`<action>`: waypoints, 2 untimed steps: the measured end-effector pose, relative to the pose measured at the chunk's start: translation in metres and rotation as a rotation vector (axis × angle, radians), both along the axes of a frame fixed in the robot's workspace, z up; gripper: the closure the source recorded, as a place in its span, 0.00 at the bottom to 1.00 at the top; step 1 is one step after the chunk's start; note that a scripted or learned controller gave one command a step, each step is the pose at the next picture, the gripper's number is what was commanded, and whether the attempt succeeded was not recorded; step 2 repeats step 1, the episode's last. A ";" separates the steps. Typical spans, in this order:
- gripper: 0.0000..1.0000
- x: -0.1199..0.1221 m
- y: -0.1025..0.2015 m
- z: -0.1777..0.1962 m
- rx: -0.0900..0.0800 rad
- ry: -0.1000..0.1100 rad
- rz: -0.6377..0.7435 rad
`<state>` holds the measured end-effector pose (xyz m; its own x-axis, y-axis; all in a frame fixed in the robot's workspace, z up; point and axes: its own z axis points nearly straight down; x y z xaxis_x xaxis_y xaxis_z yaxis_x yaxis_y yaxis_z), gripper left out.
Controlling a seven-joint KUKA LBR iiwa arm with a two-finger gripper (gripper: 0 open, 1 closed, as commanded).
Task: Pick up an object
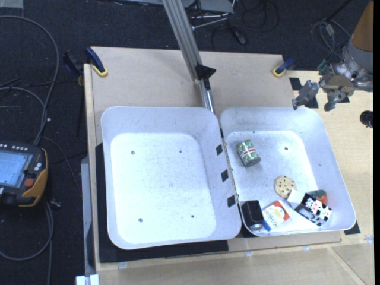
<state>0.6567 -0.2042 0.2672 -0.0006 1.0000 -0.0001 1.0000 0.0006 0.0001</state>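
Observation:
My gripper (317,98) hangs above the far right corner of the right bin (309,126), fingers spread open with nothing between them. Well below it in the bin, a green can (249,153) lies on its side near the middle. A round cookie (285,186) sits further toward the front. Along the front edge lie a black block (252,212), an orange-and-white packet (276,214) and a black-and-white cow toy (315,207) with a red-green piece beside it.
The left bin (160,177) sits beside the right one on the wooden bench. A metal pole (187,34) slants down to the gap between the bins. Clamps mark the bench's far corners (97,64). A teach pendant (21,174) lies on the floor at left.

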 end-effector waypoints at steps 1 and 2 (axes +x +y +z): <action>1.00 0.000 0.000 0.011 -0.001 -0.001 0.001; 1.00 0.000 0.000 0.011 -0.001 -0.001 0.001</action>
